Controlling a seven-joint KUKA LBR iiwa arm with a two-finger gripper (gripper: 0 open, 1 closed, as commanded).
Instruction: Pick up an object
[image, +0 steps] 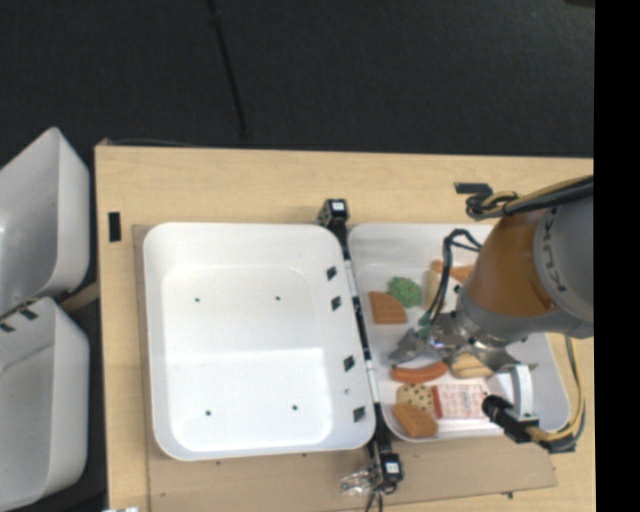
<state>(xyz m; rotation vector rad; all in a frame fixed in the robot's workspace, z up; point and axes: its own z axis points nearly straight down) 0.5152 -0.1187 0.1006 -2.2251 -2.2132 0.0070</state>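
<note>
Camera view: sausage (420, 373) just below claw (413, 349)

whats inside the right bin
In the right bin: a green piece, an orange-brown slab, a red sausage, a cracker-like piece and a red-and-white packet. The arm covers the bin's right part.

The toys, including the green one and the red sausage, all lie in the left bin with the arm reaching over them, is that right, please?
Not quite: the camera view shows them in the right bin, not the left bin. The green toy and the red sausage lie there, with the arm reaching over them.
</note>
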